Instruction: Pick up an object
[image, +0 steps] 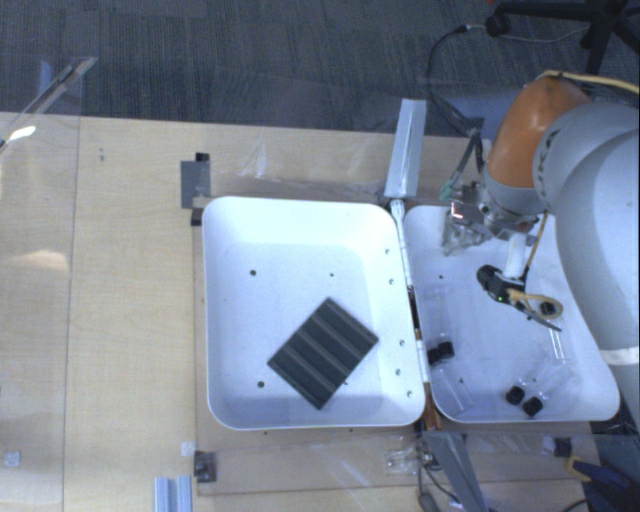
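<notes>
The end effector (466, 228) hangs over the far corner of the right-hand bin (470, 330), close to the wall that this bin shares with its neighbour. It is seen from above against the white floor, and whether it is open or closed cannot be told. Nothing can be seen gripped in it. Behind it the grey arm (590, 200) comes in from the view's right, with the orange band (525, 125) just above the wrist.

The largest object is a dark grey ribbed panel (323, 352). It is a flat rectangle with parallel grooves running along its length, and it is turned at a slant to the bin walls. It lies on the floor of the left-hand bin (250, 240), well apart from the end effector, across the shared wall and toward the near side.

In the same bin as the end effector, a small black piece (438, 352) sits near the shared wall, on the near side of the end effector and clear of it. Two more small black pieces (515, 395) (533, 406) lie just beside each other by the near rim, farther from the end effector. They are too small to name more closely.

Both bins rest side by side on the pale wooden counter (110, 300).
</notes>
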